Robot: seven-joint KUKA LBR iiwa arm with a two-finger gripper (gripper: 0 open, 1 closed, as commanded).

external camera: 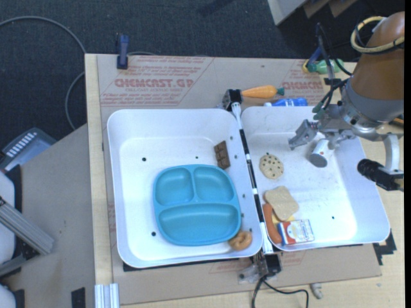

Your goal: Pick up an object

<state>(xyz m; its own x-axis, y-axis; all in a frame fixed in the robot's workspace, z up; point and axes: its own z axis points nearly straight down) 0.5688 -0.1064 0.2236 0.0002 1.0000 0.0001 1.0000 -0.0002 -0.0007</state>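
Observation:
My gripper (pixel 307 147) hangs over the back of the right bin (pixel 359 226), fingers spread and nothing between them, so it is open. A chocolate-chip cookie (pixel 271 166) lies just left of and in front of it, apart from the fingers. Closer to the bin's front lie a slice of bread (pixel 282 202), a red sausage (pixel 270 224) and a small red-and-white carton (pixel 297 231). In the left bin (pixel 128 146) sit a blue divided plate (pixel 196 205), a brown chocolate piece (pixel 222 154) and a pretzel (pixel 242 240).
An orange carrot (pixel 260 92) and a blue item (pixel 292 102) rest on the bench behind the right bin. The arm's grey and orange body (pixel 379 76) stands over that bin's back right corner. A black clip (pixel 234 98) sits where the bins meet.

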